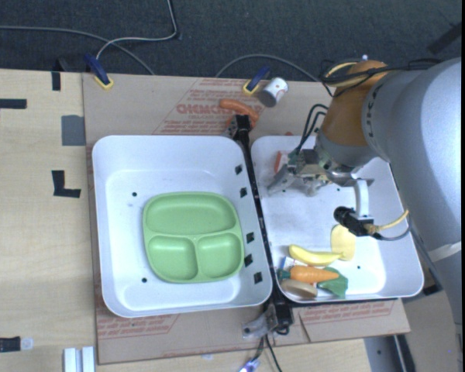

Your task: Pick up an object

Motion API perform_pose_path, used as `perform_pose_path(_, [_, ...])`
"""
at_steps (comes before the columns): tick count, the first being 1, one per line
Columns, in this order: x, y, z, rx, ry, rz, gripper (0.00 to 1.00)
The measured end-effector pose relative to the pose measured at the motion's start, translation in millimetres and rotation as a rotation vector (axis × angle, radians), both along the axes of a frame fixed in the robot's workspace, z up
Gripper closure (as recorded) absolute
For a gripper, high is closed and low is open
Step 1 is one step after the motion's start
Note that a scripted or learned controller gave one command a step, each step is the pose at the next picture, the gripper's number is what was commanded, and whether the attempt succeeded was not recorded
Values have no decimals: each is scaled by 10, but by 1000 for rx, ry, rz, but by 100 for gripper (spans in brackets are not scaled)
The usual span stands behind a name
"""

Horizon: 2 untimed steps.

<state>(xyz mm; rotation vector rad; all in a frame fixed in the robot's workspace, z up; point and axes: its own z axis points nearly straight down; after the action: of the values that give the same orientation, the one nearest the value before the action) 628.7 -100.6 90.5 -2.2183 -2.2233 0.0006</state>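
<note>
- Pincer (283,178): low over the upper left of the right white bin (387,285); finger state cannot be told.
- Yellow banana (313,255), orange carrot (315,273): lying together near that bin's lower edge.
- Green compartmented plastic plate (192,235): in the left white bin (116,208).

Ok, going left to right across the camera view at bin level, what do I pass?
Left bin → green divided plate → right bin → banana → gripper and grey arm.
</note>
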Motion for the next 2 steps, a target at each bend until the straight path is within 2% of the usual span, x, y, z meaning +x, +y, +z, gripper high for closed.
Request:
perform_pose_path(1, [404,-62,-49,-1,-3,1,0])
perform_pose_path(2, [405,-63,51,-3,-2,2,100])
